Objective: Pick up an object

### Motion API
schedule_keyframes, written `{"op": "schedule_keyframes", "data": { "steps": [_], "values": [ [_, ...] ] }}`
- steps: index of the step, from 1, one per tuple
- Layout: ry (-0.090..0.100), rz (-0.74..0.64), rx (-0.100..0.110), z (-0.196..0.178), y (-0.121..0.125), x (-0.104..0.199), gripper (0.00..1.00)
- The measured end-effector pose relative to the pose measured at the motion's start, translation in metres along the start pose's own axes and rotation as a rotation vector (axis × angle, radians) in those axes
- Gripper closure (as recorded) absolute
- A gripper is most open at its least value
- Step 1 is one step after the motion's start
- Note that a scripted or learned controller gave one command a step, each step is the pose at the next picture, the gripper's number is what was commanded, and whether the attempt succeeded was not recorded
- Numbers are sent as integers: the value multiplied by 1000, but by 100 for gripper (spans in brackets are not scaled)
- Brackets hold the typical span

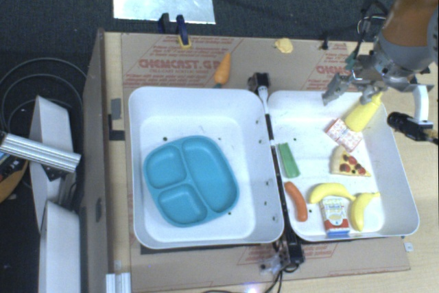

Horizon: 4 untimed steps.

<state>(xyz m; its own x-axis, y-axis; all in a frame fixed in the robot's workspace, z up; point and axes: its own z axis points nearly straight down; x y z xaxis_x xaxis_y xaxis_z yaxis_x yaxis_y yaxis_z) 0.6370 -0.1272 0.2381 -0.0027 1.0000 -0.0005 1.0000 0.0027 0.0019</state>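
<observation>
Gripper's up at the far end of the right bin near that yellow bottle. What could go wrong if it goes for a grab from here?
1. The gripper sits beside the yellow bottle, which lies tilted near the right bin wall; a close could push it away rather than catch it.
2. The red-and-white checkered packet and pizza slice lie close by, so a low descent may nudge them.

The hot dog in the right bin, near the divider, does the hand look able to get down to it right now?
Probably yes. The hot dog lies flat on the bin floor with nothing on top of it; the green stick and banana lie apart from it. The hand is over the far end, so it would have to cross the bin.
</observation>
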Motion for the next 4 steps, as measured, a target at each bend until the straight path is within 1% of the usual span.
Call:
{"op": "schedule_keyframes", "data": {
  "steps": [1,2,3,4],
  "values": [
    [0,10,7,14,-103,-55,0],
    [-1,-2,1,108,-46,-71,0],
    [-8,3,21,155,29,-75,0],
    [-4,-2,-5,141,33,-70,100]
  ]
}}
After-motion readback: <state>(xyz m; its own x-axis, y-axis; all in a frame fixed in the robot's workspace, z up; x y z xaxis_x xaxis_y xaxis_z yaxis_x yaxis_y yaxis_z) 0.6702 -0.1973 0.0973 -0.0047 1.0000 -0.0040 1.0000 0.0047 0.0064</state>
